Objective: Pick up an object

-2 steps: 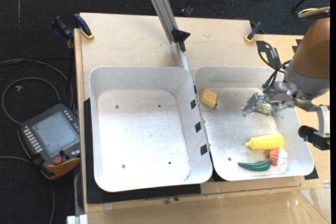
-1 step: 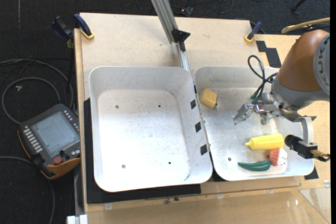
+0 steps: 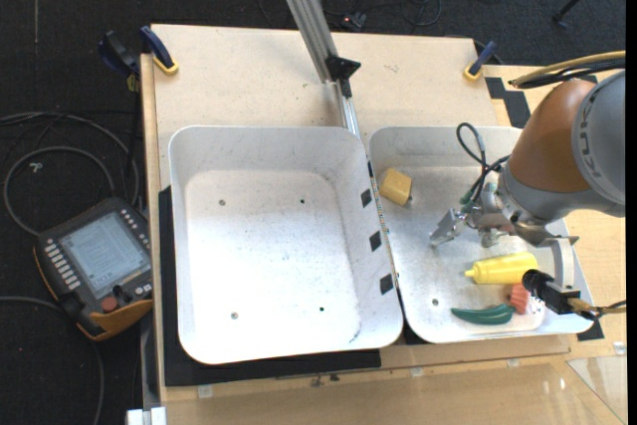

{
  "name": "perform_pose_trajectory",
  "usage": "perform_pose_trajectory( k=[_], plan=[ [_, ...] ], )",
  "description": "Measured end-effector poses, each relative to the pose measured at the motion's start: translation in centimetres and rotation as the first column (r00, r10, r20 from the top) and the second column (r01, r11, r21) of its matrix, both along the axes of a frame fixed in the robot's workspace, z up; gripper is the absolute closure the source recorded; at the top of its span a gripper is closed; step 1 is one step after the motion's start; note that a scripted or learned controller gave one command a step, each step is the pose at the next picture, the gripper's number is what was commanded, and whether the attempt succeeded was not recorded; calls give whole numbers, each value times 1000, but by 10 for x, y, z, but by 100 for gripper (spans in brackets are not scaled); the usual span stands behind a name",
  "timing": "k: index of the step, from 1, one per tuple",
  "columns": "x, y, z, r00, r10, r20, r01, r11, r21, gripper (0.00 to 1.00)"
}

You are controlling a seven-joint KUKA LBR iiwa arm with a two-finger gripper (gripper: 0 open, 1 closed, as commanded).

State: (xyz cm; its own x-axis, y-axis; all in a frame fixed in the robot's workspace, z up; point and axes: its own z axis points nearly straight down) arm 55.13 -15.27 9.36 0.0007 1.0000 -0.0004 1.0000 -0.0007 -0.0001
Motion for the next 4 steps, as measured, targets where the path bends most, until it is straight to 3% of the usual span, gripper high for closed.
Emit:
perform_pose_trajectory(
  k=[1,4],
  plan=[
    [1,0,12,1000,0,2,0,1000,0,100],
    [6,-12,169,1000,4,7,-4,1000,-2,100]
  ],
)
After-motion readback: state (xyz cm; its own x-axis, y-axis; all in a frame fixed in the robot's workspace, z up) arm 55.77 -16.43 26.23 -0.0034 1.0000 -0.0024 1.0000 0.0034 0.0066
